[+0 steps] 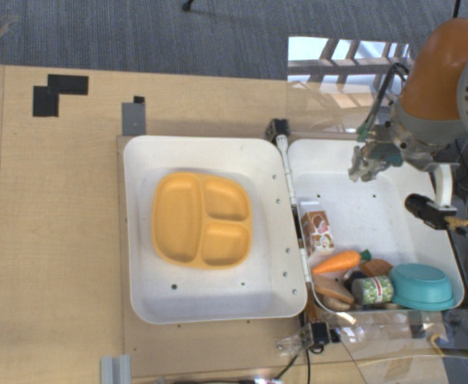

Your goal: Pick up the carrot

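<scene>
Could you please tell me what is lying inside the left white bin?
The left bin holds only a yellow divided plate; whatever the plate covers is hidden.

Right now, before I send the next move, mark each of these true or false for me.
1. The orange toy carrot lies in the right-hand white bin. True.
2. The end effector holds the carrot. False: it hangs near the bin's far side, apart from the carrot.
3. The yellow divided plastic plate sits in the left-hand white bin. True.
4. The teal plastic bowl rests on the plate. False: it sits in the right-hand bin's near corner.
</scene>
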Available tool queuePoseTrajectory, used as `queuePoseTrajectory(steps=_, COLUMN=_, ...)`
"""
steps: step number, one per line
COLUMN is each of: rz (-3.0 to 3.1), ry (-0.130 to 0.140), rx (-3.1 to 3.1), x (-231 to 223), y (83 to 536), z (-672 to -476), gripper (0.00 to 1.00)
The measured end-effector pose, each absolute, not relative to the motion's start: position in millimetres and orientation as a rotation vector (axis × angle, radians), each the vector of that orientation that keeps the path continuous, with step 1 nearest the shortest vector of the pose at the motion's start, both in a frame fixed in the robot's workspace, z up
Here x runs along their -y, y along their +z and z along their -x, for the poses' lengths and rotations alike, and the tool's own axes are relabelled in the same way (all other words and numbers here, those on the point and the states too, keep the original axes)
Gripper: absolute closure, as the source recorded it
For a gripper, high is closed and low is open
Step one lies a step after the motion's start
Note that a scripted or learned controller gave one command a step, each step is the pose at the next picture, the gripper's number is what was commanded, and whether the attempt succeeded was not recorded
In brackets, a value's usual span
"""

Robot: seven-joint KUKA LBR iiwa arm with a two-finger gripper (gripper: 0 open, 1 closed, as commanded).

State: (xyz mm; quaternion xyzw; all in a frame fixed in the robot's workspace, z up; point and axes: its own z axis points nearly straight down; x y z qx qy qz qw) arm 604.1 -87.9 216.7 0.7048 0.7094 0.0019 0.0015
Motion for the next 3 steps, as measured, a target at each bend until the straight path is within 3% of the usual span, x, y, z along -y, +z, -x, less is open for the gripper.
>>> queuePoseTrajectory(steps=1, rz=-2.032, ry=0.004, rx=-2.394, x=57.7, y=204.0, z=-516.6, gripper=0.0)
queuePoseTrajectory(steps=2, rz=-1.801, ry=0.016, rx=-2.554, x=84.3, y=112.3, z=-499.3, gripper=0.0)
queuePoseTrajectory(steps=3, rz=-2.17, ry=0.022, rx=-2.253, x=100.0, y=90.4, z=-494.1, gripper=0.0)
